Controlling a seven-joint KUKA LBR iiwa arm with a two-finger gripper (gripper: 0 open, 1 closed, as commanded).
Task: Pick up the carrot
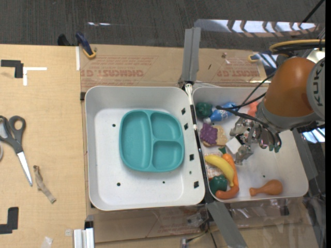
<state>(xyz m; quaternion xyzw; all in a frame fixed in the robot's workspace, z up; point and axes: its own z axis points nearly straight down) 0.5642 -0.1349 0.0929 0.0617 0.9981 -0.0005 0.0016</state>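
Observation:
The carrot is a thin orange piece in the right bin. It lies along the right side of a yellow banana, near the bin's front left corner. My gripper hangs low over the bin just up and to the right of the carrot's upper end, close to it. Nothing shows between its tips. The grey arm with its orange band reaches in from the right.
Around the carrot lie a green piece, a red-orange piece and a tan drumstick. Purple grapes, a green item and a blue item sit further back. The left bin holds a teal divided plate. Scissors lie on the bench.

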